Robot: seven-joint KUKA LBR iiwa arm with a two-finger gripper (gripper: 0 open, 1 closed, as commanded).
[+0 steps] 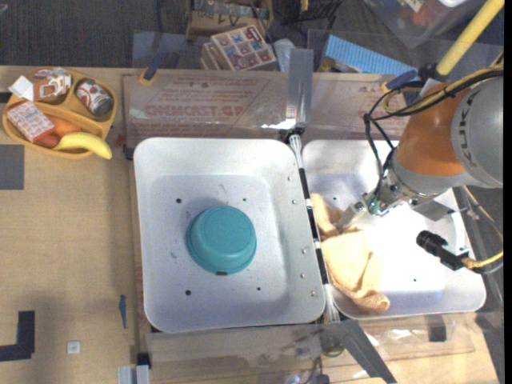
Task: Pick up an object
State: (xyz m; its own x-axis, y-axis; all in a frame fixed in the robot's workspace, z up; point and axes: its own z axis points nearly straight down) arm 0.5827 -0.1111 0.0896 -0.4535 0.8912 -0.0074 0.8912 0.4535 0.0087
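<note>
Jaws of the gripper (350,218): lowered at a slant into the right bin (416,290), tips touching the yellow cloth (352,264); whether they are clenched on it or released, cannot tell. Cloth: crumpled along that bin's left wall. Left bin (160,214): teal bowl (222,239), upside down, near centre.

Wooden bench (64,238), cluttered dark floor (80,14)

Arm (472,134) cut by right edge
</note>
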